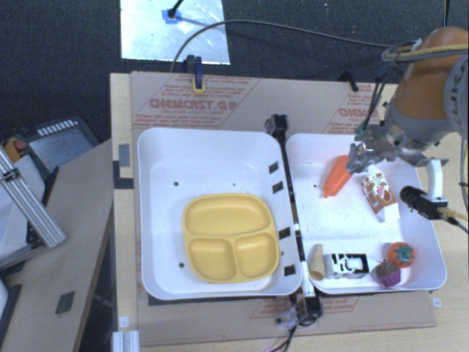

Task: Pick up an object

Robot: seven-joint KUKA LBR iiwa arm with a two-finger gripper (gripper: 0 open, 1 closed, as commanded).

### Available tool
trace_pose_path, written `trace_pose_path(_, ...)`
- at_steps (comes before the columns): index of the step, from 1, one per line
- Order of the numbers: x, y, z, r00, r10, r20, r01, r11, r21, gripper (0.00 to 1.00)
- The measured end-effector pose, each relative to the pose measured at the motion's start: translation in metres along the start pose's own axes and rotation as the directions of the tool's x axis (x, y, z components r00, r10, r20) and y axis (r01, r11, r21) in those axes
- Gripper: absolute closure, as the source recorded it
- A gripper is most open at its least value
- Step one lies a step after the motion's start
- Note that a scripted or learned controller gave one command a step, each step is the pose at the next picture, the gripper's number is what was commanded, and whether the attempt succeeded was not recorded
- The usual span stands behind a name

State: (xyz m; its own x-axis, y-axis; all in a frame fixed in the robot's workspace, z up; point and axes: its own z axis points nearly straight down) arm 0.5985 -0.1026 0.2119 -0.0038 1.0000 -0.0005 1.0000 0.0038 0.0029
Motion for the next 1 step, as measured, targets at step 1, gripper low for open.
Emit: trace_pose_path(1,0.0583,0.0044,-0.0118,1.0,-0.005,-0.001,0.005,1.0,0.0,1.0)
